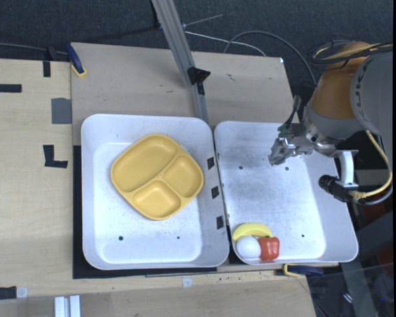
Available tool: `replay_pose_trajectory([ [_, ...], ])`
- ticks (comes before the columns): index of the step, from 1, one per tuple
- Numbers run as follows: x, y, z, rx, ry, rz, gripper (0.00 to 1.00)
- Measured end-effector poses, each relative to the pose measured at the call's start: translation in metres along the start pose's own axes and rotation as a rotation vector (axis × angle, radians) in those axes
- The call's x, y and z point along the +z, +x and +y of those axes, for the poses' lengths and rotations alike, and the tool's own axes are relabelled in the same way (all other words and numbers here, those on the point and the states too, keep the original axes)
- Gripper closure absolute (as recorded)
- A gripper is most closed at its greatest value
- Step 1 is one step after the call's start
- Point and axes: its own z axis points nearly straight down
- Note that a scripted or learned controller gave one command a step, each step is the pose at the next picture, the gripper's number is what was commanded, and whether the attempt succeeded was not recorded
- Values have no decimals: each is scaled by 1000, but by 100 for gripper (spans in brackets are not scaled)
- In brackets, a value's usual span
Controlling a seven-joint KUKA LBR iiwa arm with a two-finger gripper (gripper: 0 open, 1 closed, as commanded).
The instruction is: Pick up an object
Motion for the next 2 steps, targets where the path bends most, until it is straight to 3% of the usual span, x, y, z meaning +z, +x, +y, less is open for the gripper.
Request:
replay_pose_trajectory([
  [1, -61, 6, -2, 0, -1, 0, 100],
  [2, -80, 7, -1, 1, 4, 1, 100],
])
